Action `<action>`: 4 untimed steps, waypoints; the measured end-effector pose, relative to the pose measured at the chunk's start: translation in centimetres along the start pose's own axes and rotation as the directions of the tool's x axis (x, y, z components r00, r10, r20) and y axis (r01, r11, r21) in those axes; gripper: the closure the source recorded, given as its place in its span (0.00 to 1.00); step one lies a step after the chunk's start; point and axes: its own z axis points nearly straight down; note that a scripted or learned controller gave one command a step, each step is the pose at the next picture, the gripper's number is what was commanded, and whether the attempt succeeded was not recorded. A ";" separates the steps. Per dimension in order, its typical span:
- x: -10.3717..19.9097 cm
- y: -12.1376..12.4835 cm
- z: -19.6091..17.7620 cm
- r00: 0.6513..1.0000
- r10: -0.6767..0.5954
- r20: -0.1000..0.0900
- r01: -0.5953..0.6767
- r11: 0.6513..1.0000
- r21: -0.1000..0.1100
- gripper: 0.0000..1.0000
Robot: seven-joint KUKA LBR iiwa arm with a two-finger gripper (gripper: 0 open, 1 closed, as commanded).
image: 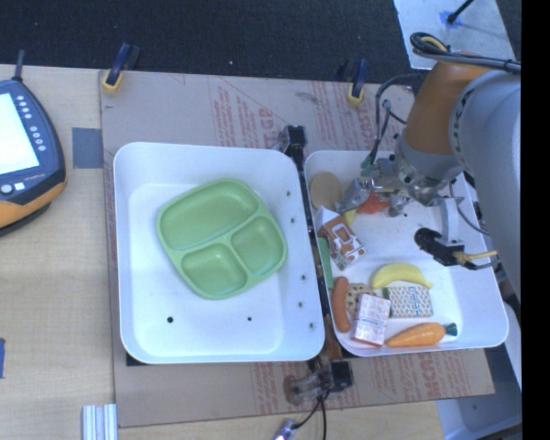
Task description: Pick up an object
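Evidently the step in hand is the descent onto a pick in the right bin (pixel 481 333), the one beside the left bin (pixel 133 246) that carries the green divided plate (pixel 222 236); you should choose one target and settle over it squarely, since the objects lie crowded. The jaws (pixel 378 193) hang low at the far end of the right bin, just beside a small red-orange piece (pixel 376 205) and near the tan round object (pixel 325 189); whether they stand open or closed cannot be told. Other candidates lie nearer the camera: the banana (pixel 401 274), the carrot (pixel 417 335), the small boxes (pixel 342 243). The grey arm (pixel 481 126) enters from the right over the tabletop (pixel 55 301), orange band (pixel 433 99) above the wrist, wrist bent steeply downward.
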 end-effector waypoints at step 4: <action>0.6 0.6 -0.9 1.000 0.002 0.002 -0.002 1.000 0.024 0.00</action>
